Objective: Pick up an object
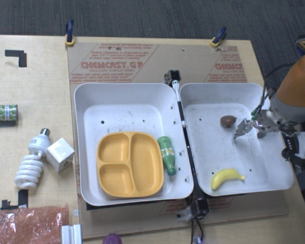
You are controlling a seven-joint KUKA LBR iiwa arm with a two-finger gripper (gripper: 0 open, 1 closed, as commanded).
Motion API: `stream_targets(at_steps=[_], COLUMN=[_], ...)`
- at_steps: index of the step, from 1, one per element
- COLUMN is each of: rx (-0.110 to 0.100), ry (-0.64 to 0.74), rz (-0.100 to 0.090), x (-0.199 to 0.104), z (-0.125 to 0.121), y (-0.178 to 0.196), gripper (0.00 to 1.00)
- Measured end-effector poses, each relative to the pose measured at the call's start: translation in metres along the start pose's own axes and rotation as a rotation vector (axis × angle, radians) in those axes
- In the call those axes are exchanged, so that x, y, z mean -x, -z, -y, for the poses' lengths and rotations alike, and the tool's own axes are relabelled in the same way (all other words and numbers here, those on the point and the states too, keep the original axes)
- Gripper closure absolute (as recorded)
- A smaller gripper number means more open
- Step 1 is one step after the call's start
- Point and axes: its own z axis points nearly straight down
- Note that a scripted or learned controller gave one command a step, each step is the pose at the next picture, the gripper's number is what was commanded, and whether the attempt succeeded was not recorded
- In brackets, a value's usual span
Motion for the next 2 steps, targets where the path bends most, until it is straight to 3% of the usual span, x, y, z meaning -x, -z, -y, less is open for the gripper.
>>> stream_targets(at_steps=[1,2], rx=[0.002,0.003], ry=[-0.004,-0.001], rz=[0.009,0.010], x=[-0.065,-0.065], z=[-0.079,-0.079], y=[0.001,0.012], gripper=[0.00,1.00])
